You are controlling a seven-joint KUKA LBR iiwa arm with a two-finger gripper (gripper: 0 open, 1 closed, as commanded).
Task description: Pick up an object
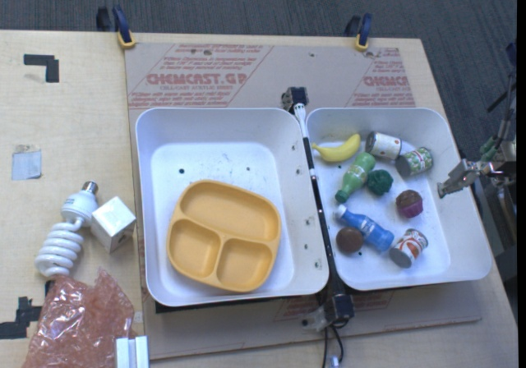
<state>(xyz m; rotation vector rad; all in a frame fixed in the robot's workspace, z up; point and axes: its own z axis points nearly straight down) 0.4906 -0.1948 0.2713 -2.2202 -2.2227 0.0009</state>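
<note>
I see my tool (457, 178) at the right bin's (468, 264) right edge, but I cannot tell how wide it is. The toy banana (338, 149) and blue bottle (367, 229) lie inside.

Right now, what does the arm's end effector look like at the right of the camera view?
The end effector is a small grey metal piece with thin pointed fingers, at the right bin's edge. Behind it are pale hardware, a hint of green, and dark thin cables.
</note>
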